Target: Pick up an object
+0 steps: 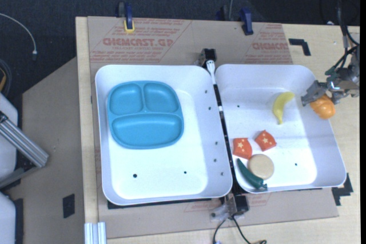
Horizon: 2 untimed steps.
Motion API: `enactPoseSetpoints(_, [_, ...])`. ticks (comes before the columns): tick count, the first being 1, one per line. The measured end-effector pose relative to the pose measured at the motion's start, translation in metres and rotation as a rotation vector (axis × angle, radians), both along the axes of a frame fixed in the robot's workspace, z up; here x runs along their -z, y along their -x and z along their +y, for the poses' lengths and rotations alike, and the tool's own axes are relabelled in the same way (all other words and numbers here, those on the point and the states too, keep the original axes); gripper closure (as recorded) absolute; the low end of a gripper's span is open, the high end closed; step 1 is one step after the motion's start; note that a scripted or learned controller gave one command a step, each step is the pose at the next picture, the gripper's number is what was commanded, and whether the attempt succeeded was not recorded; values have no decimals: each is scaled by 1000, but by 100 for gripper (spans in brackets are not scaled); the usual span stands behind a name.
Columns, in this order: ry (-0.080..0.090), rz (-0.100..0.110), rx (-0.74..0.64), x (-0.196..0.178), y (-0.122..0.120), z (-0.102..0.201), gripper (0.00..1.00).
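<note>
The desk (171,37) carries two shallow white bins side by side: the left bin (171,180) holds a blue divided plate (146,114), and the right bin (303,163) holds a yellow banana-shaped piece (281,106) near its middle, two red pieces (242,147) (265,140) side by side below it, and a beige round piece (261,166) touching a dark green piece (251,175) at the front left corner. At the right bin's right rim, the end effector (324,101) sits closed on a small orange object (323,108), which shows between and just below its fingers, well apart from the other pieces.
</note>
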<state>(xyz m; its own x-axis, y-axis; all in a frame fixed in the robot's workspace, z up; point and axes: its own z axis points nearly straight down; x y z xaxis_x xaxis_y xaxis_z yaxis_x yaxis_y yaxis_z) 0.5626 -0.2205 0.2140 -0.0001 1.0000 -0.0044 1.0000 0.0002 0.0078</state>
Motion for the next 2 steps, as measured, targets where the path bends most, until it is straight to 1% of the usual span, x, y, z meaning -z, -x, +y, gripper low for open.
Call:
enactPoseSetpoints(1, [-1,2,-1,-33,-1,0,100])
enactPoseSetpoints(2, [-5,4,-6,-40,-14,52,100])
